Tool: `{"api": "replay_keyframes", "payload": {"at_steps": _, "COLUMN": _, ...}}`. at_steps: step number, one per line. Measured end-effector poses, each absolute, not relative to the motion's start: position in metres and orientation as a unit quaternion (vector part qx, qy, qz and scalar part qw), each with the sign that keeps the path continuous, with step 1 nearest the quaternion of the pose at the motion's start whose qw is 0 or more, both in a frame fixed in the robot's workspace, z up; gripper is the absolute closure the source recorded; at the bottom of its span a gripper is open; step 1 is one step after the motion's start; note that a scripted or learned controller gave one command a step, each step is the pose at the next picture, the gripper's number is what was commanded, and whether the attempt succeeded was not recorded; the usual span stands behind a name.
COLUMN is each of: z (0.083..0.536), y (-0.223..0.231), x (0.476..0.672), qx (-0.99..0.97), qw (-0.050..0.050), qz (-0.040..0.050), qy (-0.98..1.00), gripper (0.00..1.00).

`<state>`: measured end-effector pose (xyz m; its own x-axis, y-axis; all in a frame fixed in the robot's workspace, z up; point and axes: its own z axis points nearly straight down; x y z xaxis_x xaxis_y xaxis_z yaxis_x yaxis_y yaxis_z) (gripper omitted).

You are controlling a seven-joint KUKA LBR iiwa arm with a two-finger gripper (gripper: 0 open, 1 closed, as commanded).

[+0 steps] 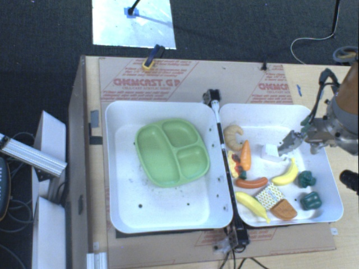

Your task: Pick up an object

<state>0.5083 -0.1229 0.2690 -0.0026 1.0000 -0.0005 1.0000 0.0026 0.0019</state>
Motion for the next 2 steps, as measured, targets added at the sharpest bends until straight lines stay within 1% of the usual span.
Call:
{"api": "replay_keyframes", "payload": {"at_steps": 1, "z": 0.16, "y": -0.117, "x": 0.527, "qx": 0.707, "qw": -0.001, "qz": -0.0003, "qy": 0.708, "gripper": 0.0}}
{"api": "replay_keyframes", "payload": {"at_steps": 2, "z": 0.099, "y": -0.103, "x": 0.592, "qx": 0.706, "qw": 0.009, "qz": 0.0057, "qy": 0.708, "gripper": 0.0}}
